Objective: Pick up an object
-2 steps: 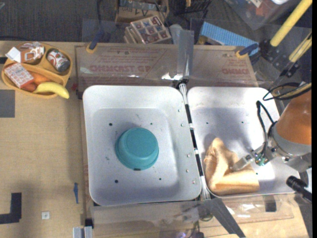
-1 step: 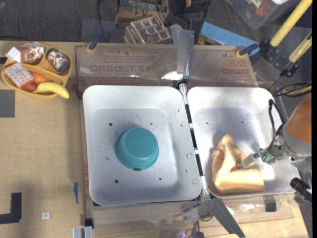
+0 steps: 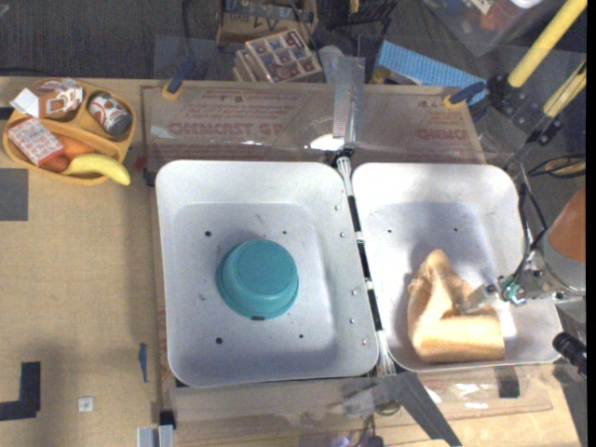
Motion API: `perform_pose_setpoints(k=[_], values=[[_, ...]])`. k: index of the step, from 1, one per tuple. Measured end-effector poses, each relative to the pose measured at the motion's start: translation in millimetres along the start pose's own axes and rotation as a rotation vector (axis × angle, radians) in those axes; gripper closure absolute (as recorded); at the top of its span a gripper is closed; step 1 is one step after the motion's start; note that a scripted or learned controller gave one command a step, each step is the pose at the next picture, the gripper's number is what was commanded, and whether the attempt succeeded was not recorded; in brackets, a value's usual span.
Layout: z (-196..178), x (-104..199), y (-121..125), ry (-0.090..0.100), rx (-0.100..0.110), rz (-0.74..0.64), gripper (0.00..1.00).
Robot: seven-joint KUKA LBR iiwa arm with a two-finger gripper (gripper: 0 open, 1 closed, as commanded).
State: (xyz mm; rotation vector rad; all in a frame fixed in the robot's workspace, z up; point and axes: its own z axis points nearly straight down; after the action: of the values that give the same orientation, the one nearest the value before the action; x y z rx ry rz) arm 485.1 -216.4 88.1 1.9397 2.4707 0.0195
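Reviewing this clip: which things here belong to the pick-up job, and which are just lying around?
Part of the job:
- gripper, low in the right bin
- tan block, right beside the gripper
- teal bowl, upside down in the left bin

Just lying about:
- yellow tray with a banana, off at the bench's left

Robotics lab: two white bins [image 3: 177,250] fixed to a wooden surface [image 3: 74,296], loose cables [image 3: 535,222], and cluttered equipment boxes [image 3: 275,52] behind.

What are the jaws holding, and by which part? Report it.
Cannot be told: the gripper sits at the tan object's right side in the right bin.
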Motion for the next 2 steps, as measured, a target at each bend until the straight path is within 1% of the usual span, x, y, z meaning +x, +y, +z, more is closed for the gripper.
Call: perform_pose_setpoints(k=[1,2], values=[[-87,-7,-1,-0.005,0.013,-0.013,0.0],[-29,60,48,-0.004,0.015,-0.066,0.0]])
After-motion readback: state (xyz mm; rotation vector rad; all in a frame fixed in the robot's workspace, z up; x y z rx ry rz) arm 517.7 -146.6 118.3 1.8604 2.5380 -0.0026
